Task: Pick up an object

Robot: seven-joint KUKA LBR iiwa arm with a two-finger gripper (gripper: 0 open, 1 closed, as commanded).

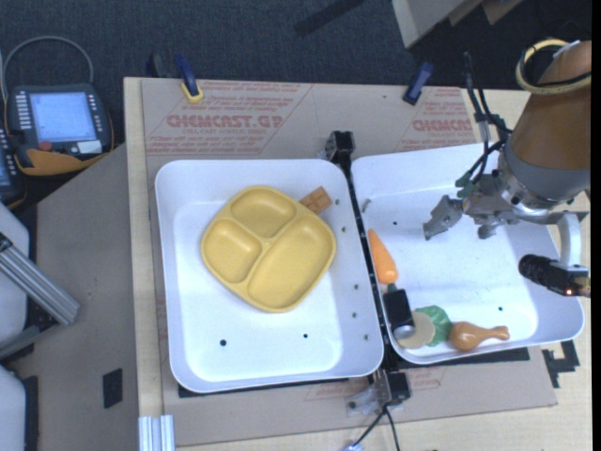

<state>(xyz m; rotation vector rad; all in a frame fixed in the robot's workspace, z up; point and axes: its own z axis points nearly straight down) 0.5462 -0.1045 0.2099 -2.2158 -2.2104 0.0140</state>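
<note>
gripper (462, 216) over right bin (451, 181), upper middle, jaws spread, nothing between them. carrot (381, 257) by bin's left wall; drumstick (475, 333) and green toy (434, 319) near front edge. yellow plate (269, 247) fills left bin (188, 280).

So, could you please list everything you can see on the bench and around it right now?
Bins: two, white, side by side on the bench.
Plate: one, yellow, three compartments, in the left bin.
Block: one, brown, at the plate's upper right edge.
Carrot: one, orange, at the right bin's left wall.
Black item: one, below the carrot, kind unclear.
Green item: one, at the right bin's front, beside a beige disc.
Drumstick: one, brown, right of the green item.
Clamps: two, blue, at the board's far edge.
Pendant: one, grey with a lit screen, left of the bench.
Arm: one, over the right bin.
Gripper: one, grey, above the bin floor.
</note>
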